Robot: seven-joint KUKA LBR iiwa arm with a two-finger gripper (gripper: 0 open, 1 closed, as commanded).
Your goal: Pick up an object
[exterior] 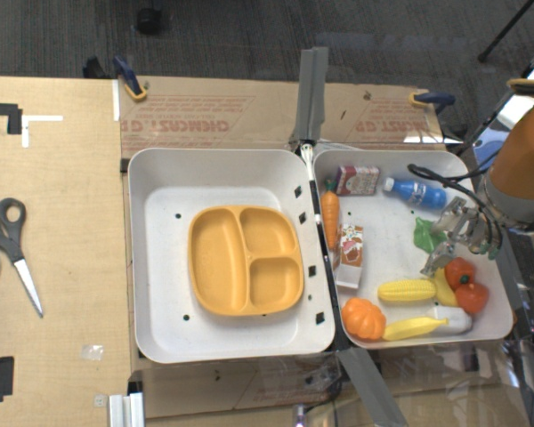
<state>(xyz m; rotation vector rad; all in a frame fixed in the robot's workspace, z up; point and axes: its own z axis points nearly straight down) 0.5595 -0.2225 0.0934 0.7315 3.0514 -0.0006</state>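
Yellow plastic banana (415,328), orange pumpkin (364,318): front of right white bin (387,162). Hand (447,243), finger state unclear, poised beside red plastic tomatoes (465,283), seemingly targeting them.

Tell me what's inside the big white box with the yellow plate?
Just the yellow divided plate sits in the left bin, and its three compartments look bare. Whatever lies under the plate is covered.

Tomato (466,285): red, green-stemmed, right bin's right side, beside gripper (443,249).
Corn (407,290): yellow, lying flat, just left of tomato.
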